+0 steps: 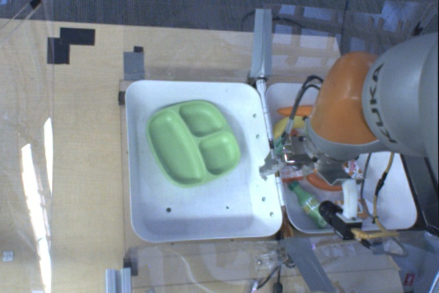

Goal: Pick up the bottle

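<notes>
Arm (384, 99): reaching over the right bin (405, 213).
Gripper: hidden beneath the wrist; grip state cannot be told.
Bottle (307, 203): green, lying near-left in that bin.
Tray (194, 141): green, sitting in the left bin (206, 223).

Two white bins (147, 216), one green divided plate (194, 141), one green bottle (308, 203)

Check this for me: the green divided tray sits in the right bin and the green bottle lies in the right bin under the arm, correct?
Not quite. The camera view shows the green divided tray in the left bin, not the right one. The green bottle does lie in the right bin, under the arm.
</notes>
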Motion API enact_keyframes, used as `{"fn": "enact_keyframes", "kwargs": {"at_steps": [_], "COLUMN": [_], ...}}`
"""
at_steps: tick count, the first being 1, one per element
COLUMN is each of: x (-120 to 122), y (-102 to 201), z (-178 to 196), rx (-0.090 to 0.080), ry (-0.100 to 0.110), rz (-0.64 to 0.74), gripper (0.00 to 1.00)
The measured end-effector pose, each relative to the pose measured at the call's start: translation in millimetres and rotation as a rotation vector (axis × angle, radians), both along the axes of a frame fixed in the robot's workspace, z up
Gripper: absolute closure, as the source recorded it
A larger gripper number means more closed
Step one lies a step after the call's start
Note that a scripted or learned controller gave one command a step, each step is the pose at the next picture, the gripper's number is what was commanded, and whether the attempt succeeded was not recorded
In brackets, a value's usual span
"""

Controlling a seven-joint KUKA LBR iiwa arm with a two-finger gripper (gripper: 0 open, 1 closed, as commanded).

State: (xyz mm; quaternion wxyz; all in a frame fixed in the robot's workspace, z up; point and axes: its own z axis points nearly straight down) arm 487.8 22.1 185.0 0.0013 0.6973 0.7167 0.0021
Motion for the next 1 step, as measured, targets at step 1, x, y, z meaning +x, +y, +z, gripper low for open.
{"fn": "enact_keyframes", "kwargs": {"at_steps": [1], "x": [0.2], "y": [-90.5], "z": [0.3], "rx": [-0.002], "ry": [-0.001], "rz": [-0.004], "gripper": [0.00]}}
